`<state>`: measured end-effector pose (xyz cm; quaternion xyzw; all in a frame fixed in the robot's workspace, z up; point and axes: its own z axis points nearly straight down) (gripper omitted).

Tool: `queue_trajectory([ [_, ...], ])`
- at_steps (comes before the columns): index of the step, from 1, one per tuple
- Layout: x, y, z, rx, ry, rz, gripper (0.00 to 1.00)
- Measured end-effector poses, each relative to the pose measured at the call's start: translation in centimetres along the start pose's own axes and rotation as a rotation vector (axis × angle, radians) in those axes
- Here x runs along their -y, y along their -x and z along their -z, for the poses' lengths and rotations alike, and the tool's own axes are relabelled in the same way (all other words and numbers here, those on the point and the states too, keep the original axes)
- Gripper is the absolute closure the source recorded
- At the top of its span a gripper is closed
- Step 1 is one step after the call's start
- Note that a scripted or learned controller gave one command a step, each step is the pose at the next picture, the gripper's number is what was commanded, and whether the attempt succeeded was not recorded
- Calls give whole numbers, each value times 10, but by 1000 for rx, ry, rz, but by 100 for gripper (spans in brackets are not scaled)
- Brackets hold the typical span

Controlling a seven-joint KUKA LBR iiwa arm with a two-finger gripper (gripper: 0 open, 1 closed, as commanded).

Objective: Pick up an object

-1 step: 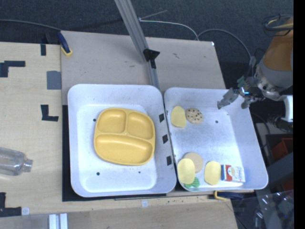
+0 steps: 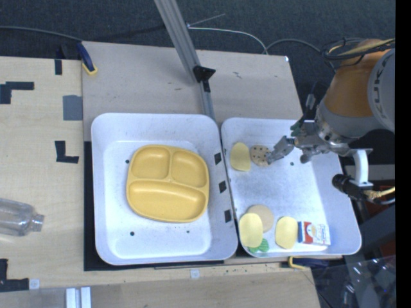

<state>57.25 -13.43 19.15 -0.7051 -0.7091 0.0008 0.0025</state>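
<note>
The tool [image 2: 277, 154], whose grip state I cannot tell, sits beside a small brown dotted disc [image 2: 259, 154] near the right bin's [image 2: 334, 191] far-left corner; it looks light, stiff and thin, best pinched across its edges.

You look down from one fixed camera above the bench [image 2: 160, 88], tilted so the far edge and the dark floor beyond it sit at the top. Both white bins, the left bin [image 2: 103, 172] and the right bin [image 2: 321, 191], lie mid-frame at middling range. The arm [image 2: 359, 95] enters from your right.
</note>
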Motion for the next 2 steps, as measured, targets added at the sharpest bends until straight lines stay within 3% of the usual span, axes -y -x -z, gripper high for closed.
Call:
queue_trajectory([
  [1,60,-51,4,0,-1,-2,0],
  [2,44,-43,-16,4,1,-5,0],
])
